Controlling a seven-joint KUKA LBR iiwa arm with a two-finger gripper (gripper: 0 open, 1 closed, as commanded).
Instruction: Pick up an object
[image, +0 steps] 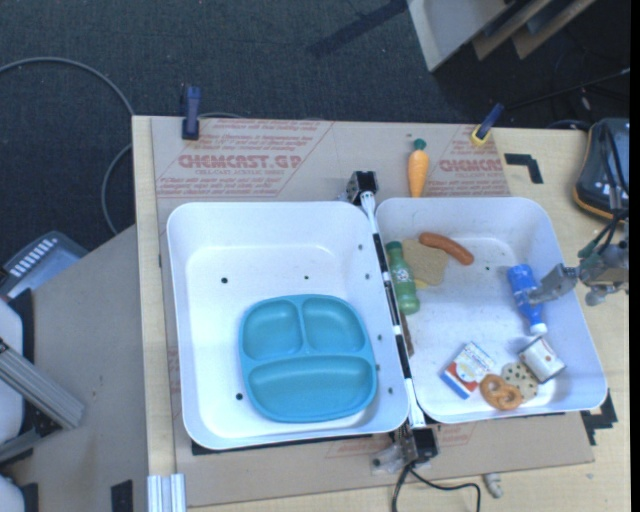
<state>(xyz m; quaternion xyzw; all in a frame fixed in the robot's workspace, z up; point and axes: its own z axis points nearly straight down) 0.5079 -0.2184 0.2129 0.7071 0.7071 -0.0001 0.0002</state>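
Nearest the camera, a pretzel (501, 391), a spotted cracker (518, 376), a small white cup (541, 358) and a red, white and blue packet (467, 369) cluster in the right bin (486, 213). Farther back lie a blue bottle (524, 292), a sausage (446, 247) and a green bottle (402, 277). At the bin's right rim hangs the pincer (575, 279), nothing visible between its fingers, though whether they're spread I cannot tell; a blue divided plate (307, 357) sits in the left bin (265, 225).

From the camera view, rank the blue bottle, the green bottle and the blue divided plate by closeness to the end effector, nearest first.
Relative to the end effector at the right bin's right rim:
1. Blue bottle, right side of the right bin, just beside it.
2. Green bottle, right bin's left edge.
3. Blue divided plate, in the left bin.
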